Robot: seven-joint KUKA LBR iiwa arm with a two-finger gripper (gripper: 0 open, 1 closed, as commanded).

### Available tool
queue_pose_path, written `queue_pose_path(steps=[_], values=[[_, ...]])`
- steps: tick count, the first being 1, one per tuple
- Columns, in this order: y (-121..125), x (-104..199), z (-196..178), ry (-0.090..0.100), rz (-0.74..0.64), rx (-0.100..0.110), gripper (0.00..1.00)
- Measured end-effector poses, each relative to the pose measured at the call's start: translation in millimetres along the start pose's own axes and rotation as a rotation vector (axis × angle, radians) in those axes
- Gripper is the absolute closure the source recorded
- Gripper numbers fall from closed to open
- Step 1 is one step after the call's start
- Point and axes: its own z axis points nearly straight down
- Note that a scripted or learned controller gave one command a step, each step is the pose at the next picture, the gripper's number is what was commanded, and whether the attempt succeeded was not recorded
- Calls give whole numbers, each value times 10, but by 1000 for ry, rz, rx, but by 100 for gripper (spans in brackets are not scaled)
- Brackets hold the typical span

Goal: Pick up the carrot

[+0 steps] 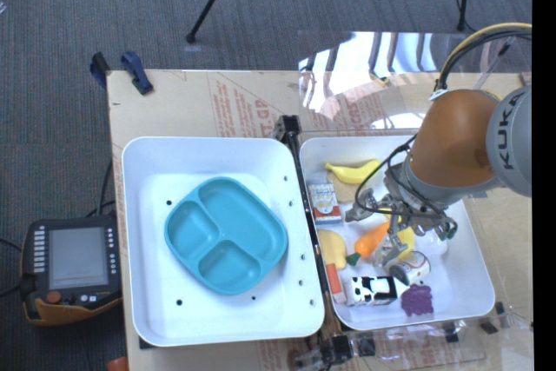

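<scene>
Nearest in the right bin (482,274) lie a black-and-white toy cow (372,290) and purple grapes (417,301); just above them the gripper (395,246) hangs beside the carrot (372,239), which lies mid-bin, orange, tilted, apparently touching it; whether the hand is clenched or released I cannot tell; farther back lies a banana (352,172); the left bin (143,187) holds a blue plate (226,233).

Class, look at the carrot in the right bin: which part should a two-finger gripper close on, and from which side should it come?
Grip the carrot across its orange body, coming straight down from above. It lies flat, slanting, with a banana beyond and a cow toy nearer, so side approaches look crowded. The gripper is already beside it.
</scene>
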Motion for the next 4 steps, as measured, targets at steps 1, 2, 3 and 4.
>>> queue_pose_path(steps=[1, 2, 3, 4], values=[[376, 450, -29, -6, 172, 8, 0], [396, 430, -121, -7, 166, 7, 100], [1073, 179, -1039, -11, 528, 6, 100], [755, -186, -1022, -6, 435, 8, 100]])
